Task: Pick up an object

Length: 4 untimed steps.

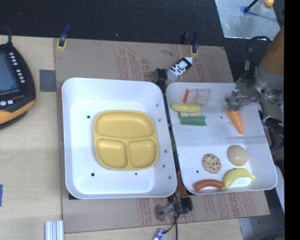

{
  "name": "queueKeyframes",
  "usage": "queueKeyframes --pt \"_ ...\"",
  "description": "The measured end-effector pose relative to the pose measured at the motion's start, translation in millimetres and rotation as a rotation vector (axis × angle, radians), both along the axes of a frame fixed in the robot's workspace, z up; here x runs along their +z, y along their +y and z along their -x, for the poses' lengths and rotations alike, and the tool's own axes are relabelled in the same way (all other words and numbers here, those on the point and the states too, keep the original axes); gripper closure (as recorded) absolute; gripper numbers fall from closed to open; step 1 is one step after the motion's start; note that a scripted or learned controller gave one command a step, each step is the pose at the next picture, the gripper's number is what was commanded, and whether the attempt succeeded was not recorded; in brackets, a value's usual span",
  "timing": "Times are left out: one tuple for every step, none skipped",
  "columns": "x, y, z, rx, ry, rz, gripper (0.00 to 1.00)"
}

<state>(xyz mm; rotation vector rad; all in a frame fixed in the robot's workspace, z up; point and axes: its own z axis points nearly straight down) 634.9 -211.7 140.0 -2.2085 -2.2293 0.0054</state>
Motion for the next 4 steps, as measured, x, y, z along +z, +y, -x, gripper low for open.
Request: queueKeyframes --pt "0 0 0 0.001 0.001 0.000 0.00" --pt "-31 2 -11 -0.004 -0.001 0.000 0.00" --pt "-19 2 -11 0.000 -0.001 0.001 1.00" --pt "-20 2 -11 0.000 0.000 0.001 0.00"
